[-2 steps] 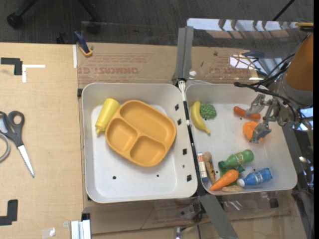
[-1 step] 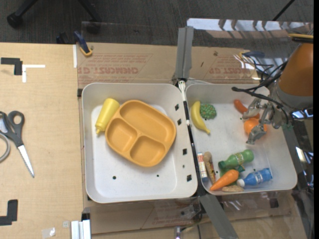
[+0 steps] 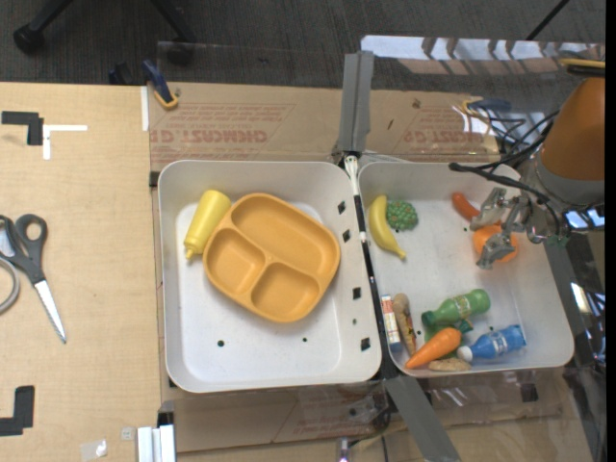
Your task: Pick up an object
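The orange toy at three o'clock in the right bin sits under my pincer; whether I grip it, I cannot tell.

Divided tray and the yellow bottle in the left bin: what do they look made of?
Divided tray: looks like moulded plastic, matte orange-yellow, with rounded one-piece compartment walls and only soft highlights. Yellow bottle: likely plastic too, smooth with a slight sheen along its side; it could be a toy or an empty squeeze bottle. Left bin under them: white, smooth, probably plastic.
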Controlling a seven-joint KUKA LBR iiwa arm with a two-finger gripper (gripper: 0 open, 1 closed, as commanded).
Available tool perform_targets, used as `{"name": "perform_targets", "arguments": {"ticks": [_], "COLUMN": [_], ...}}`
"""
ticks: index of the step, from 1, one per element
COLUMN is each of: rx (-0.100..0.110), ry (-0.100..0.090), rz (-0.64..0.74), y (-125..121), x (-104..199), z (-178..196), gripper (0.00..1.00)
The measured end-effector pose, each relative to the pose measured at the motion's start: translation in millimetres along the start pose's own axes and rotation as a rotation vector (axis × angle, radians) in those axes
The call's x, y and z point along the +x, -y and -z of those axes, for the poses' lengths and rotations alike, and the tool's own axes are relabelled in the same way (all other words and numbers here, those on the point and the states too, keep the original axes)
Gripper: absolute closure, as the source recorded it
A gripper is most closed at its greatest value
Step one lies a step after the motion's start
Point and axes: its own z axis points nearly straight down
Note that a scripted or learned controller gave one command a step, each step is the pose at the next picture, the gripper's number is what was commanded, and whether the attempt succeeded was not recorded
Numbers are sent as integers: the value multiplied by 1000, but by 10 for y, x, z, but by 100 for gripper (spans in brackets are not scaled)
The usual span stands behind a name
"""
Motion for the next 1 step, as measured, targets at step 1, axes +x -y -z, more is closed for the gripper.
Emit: {"name": "perform_targets", "arguments": {"ticks": [1], "rx": [-2], "ry": [-6], "rz": [-52], "y": [-637], "x": [143], "z": [1218], "gripper": [100]}}
